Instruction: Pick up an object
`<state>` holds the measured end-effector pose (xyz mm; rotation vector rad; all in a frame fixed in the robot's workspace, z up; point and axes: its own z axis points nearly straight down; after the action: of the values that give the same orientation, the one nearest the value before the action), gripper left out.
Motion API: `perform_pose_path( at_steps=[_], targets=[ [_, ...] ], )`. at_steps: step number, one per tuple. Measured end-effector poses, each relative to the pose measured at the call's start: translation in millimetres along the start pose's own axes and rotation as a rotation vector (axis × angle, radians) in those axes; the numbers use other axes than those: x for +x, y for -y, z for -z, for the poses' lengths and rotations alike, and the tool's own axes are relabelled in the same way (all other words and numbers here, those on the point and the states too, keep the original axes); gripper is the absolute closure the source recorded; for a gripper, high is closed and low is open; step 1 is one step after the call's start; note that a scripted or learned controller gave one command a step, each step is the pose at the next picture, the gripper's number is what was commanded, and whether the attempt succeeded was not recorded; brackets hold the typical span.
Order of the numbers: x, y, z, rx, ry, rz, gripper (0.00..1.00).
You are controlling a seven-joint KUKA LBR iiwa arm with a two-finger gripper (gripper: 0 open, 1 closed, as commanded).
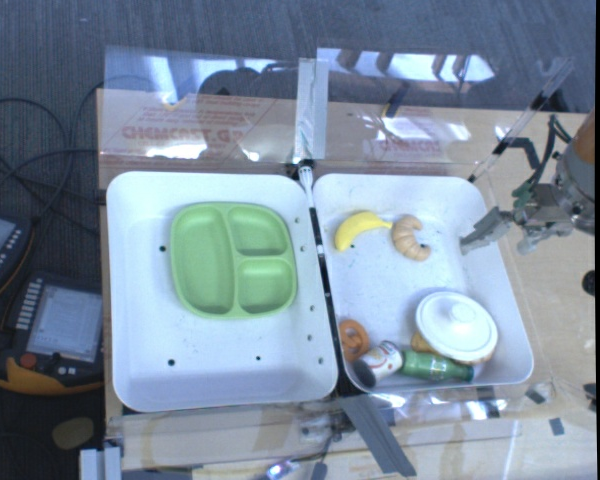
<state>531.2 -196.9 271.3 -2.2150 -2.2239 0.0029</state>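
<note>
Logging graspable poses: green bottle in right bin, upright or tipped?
Tipped. The green bottle lies on its side along the right bin's front wall, beside the white lidded bowl.

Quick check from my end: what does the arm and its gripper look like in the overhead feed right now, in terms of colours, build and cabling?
At the view's right edge, the grey arm shows an orange patch near its top. Its wrist is a cluttered grey metal assembly with dark cables looping above it. The two-finger gripper ends in slim, dark grey fingers over the white right-hand bin. I can read no markings.
</note>
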Motion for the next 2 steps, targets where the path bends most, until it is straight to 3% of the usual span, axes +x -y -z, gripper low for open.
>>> perform_pose_path(
  at_steps=[1, 2],
  targets=[
    [22, -71, -69, 0.000, -0.001, -0.099, 0.00],
    [23, -115, -169, 0.001, 0.003, 0.071, 0.00]
  ],
)
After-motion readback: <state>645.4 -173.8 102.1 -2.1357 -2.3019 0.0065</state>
